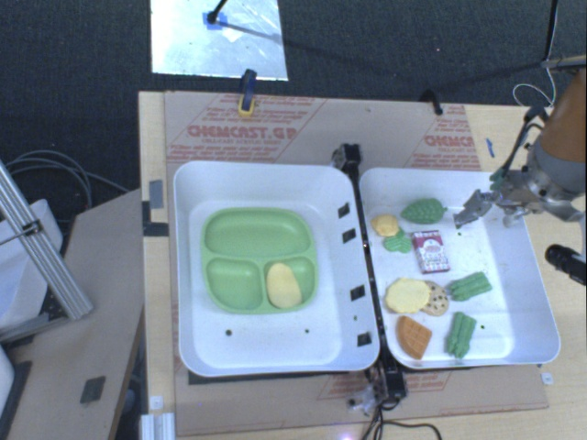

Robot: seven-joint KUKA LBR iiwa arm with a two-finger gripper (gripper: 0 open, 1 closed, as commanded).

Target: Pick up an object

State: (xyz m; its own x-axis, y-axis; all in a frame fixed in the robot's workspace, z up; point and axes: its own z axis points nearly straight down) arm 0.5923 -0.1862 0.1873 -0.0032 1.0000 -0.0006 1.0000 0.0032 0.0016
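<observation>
Dark carpet (73, 62) surrounds your bench (303, 122); the left bin (275, 186) holds a green divided tray (260, 232) with a yellow lump (284, 285) in its 5 o'clock compartment; the right bin (518, 291) keeps the toy food (408, 294) loose, probably scattered to give picking room. Your gripper (468, 211) hangs over that bin's 1 o'clock area with nothing visibly in it; clenched or released, you cannot tell; the green leafy piece (423, 211), at its 9 o'clock, looks the nearest candidate.
</observation>
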